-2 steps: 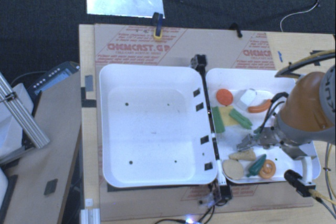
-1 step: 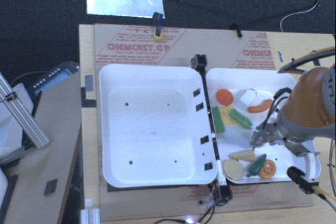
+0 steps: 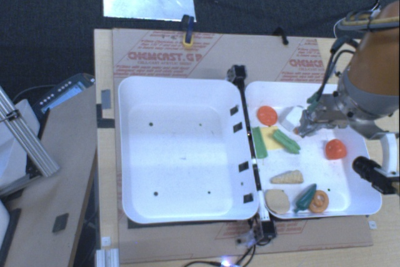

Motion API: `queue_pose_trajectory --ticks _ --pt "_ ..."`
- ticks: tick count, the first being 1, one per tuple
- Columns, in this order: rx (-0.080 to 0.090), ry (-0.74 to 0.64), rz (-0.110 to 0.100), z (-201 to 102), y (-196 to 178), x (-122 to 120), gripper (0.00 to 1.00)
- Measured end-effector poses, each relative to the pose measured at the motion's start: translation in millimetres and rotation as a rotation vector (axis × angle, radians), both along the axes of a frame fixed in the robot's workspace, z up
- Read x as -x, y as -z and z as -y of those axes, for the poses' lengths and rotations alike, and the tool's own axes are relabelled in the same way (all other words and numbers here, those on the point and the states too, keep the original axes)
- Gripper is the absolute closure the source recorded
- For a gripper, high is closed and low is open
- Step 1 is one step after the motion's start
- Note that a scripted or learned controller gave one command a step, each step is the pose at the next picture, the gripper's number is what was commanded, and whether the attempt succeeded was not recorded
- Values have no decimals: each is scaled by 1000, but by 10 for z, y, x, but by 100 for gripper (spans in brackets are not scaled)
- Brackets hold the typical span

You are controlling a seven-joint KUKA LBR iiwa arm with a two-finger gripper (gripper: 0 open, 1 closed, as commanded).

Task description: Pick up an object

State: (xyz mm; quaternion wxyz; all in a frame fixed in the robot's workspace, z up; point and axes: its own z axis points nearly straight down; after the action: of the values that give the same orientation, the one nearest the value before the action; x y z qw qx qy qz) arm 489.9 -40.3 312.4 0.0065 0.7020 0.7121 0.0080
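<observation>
The right bin (image 3: 362, 194) holds several small toy foods. An orange-red disc (image 3: 267, 115) and a white piece (image 3: 291, 115) lie near its far left. A yellow block (image 3: 270, 137), a green strip (image 3: 259, 142) and a green pod (image 3: 286, 141) sit just below them. A red ball (image 3: 335, 149) rests to the right. A cream cone (image 3: 287, 177), a tan round piece (image 3: 277, 200), a teal piece (image 3: 305, 196) and an orange ring (image 3: 319, 201) lie near the front. My gripper (image 3: 304, 124) hangs low beside the white piece and above the green pod.
The left bin (image 3: 134, 197) stands next to the right one, with a black clipped divider (image 3: 247, 141) between them. A black part of the arm (image 3: 373, 173) overhangs the right bin's right rim. Cardboard (image 3: 169, 53) lies under both bins.
</observation>
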Motion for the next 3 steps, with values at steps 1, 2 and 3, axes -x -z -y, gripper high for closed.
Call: queue_pose_trajectory --ticks 1,2,3 --pt "-2 -3 -8 -1236 -849 26 100" --pt "-8 -4 -4 -2398 -2173 41 100" --pt "1 8 -20 -2573 -2038 37 100"
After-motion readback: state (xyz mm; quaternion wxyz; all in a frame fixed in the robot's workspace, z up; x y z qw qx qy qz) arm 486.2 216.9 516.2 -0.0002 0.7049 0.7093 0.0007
